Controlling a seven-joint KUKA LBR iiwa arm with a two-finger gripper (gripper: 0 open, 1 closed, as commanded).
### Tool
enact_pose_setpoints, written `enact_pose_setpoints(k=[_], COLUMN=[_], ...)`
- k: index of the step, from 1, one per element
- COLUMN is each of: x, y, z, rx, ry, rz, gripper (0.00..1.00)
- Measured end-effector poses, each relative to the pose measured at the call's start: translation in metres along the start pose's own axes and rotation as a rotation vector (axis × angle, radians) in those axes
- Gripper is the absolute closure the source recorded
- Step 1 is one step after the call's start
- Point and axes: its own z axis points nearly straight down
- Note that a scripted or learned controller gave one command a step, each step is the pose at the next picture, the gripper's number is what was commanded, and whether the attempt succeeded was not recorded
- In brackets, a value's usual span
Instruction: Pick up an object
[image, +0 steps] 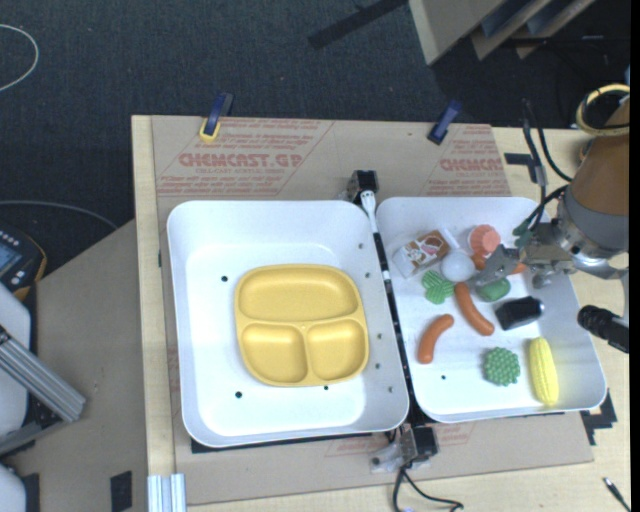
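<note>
**Arm poised over the toy-food bin**

Dark carpet surrounds a pale cardboard-covered surface (300, 150) printed with red lettering, held by two blue clamps (214, 115) at its far edge. Two shallow white bins sit side by side on it. At the left, one bin (200, 250) carries a yellow divided plate (300, 323) with three compartments — one long, two smaller — lying flat near the middle.

Its neighbour, the right bin (570, 390), holds the toy food. A small printed packet (422, 251) lies near the far-left part, with a white ball (457, 266) just beside it and a salmon-pink piece (484, 239) a little farther back. A green leafy piece (437, 288) sits below the packet. Two orange-red sausages lie at a slant: one (474, 307) near the bin's middle, the other (433, 337) closer to the left wall. A black block (518, 314) rests to the right of the upper sausage. Nearer the front, a broccoli floret (501, 366) and a yellow corn cob (542, 370) lie close together, apart from the rest.

Reaching in from the right, the arm's gripper (503, 268) hangs over the cluster of ball, pink piece and a greenish object (493, 291) just below it. Whether the jaws stand wide or narrow cannot be told — the wrist hardware hides them — and nothing is visibly held between them.
</note>
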Motion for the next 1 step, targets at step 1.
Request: enact_pose_setpoints(k=[1], x=[0.0002], y=[0.0032], z=[-0.0072], rx=[-0.014], ry=[-0.003], rz=[-0.003], gripper=[0.00])
